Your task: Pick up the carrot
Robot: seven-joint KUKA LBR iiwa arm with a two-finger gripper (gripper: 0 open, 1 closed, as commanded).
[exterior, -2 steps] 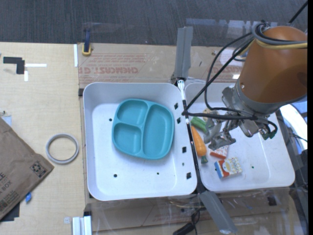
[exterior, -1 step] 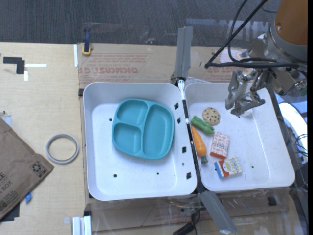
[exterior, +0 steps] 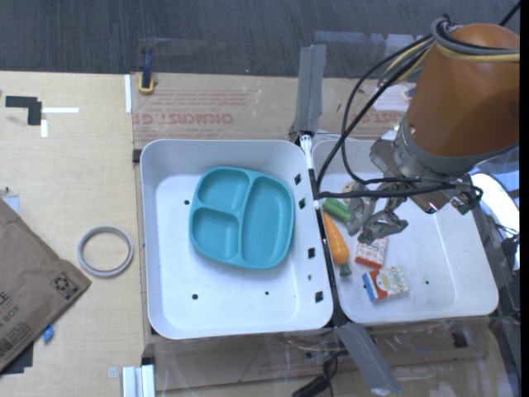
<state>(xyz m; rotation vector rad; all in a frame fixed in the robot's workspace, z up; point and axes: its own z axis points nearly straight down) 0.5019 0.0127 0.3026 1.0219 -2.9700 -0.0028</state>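
Note:
The carrot (exterior: 335, 238) is orange with a green top and lies along the left wall of the right bin (exterior: 463, 300), pointing toward the front. My gripper (exterior: 376, 222) hangs low over the right bin, just right of the carrot's upper half, under the big orange wrist band. I see nothing held in it, and the carrot rests on the bin floor apart from it.
A red and white packet (exterior: 372, 253) and a small printed box (exterior: 387, 283) lie right of the carrot. A teal divided plate (exterior: 244, 217) sits in the left bin (exterior: 165, 304). A tape ring (exterior: 105, 250) and a cardboard box (exterior: 25, 296) lie on the bench at left.

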